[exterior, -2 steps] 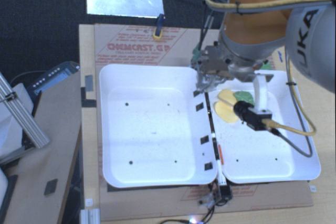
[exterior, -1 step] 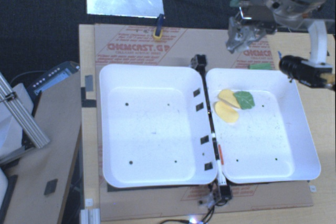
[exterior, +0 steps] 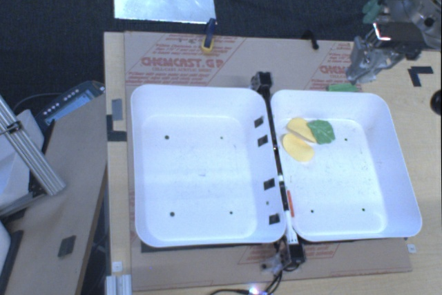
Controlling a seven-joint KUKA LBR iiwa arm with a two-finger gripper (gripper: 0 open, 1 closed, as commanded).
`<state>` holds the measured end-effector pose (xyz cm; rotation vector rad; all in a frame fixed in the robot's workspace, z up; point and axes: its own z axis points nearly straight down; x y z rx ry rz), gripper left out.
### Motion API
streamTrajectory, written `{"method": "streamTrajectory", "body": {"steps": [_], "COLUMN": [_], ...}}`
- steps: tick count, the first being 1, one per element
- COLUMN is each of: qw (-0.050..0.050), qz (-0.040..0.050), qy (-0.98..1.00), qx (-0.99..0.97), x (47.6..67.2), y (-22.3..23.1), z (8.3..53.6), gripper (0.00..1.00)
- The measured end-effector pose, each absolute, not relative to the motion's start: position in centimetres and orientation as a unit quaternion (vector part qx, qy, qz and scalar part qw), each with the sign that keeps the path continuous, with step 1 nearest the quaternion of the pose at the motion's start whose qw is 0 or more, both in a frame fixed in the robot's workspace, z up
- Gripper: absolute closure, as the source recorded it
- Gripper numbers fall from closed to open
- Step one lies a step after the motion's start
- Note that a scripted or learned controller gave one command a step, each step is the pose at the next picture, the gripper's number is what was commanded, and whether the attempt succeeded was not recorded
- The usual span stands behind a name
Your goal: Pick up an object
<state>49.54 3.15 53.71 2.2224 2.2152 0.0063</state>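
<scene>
Two flat yellow pieces (exterior: 298, 140) lie in the right bin (exterior: 387, 169), near its far left corner. A green piece (exterior: 321, 130) rests against them on their right side. My gripper (exterior: 360, 72) hangs at the upper right, beyond the right bin's far rim and above the bench, well apart from the pieces. Nothing shows between its fingers.
The left bin (exterior: 200, 162) stands beside the right one, joined by a black clip strip (exterior: 271, 148). A small green bit (exterior: 342, 87) lies on the bench just behind the right bin. A yellow and blue clamp (exterior: 208, 38) sits at the board's far edge.
</scene>
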Motion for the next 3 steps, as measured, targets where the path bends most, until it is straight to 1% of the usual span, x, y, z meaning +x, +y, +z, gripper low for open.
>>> {"method": "streamTrajectory", "body": {"steps": [1, 2, 3], "qw": [-0.004, 0.005, -0.003], "qz": [-0.0052, 0.0052, -0.0029], "qy": [0.707, 0.707, 0.711], "qx": [0.707, 0.707, 0.703], "x": [48.5, 48.7, 48.7], "y": [3.7, 1.2, 8.0], "z": [38.2, 50.7, 39.5], "gripper": [1.00, 1.00, 1.00]}}
